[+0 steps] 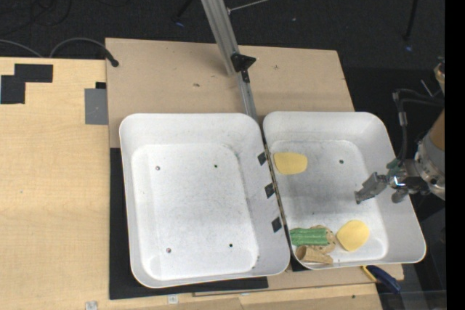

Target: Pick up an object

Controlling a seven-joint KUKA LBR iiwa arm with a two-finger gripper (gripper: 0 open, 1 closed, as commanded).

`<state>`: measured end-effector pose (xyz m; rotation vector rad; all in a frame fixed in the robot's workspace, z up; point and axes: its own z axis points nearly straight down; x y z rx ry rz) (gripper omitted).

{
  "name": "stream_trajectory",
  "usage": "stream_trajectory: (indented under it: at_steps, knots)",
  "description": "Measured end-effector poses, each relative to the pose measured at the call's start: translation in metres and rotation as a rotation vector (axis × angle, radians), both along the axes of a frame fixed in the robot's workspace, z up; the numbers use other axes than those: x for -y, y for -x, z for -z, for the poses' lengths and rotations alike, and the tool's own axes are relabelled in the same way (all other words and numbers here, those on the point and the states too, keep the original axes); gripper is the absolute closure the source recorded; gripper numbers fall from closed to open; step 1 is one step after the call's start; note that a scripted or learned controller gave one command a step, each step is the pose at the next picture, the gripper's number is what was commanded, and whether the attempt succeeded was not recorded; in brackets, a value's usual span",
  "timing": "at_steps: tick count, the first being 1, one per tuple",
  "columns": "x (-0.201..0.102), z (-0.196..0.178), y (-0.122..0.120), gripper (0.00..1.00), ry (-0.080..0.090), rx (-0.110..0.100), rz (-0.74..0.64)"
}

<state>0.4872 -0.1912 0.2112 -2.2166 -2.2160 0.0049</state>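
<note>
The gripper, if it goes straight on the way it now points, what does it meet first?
Likely the bare floor of the right bin. The gripper points leftward and slightly down; the yellow piece lies above that line, though depth is unclear.

The robot arm (436, 156) is reaching in from the right, its end effector (370, 189) hanging low and pointing leftward.

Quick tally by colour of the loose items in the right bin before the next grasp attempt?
Yellow: 2, one near the divider and one near the front wall
Green: 1
Tan: 1, touching the green one
Total: 4
</note>
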Motion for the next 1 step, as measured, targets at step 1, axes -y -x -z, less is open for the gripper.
stream_trajectory:
  at_steps: [1]
  knots:
    - [0.0007, -0.0019, -0.0007, 0.0, 0.001, 0.005, 0.002]
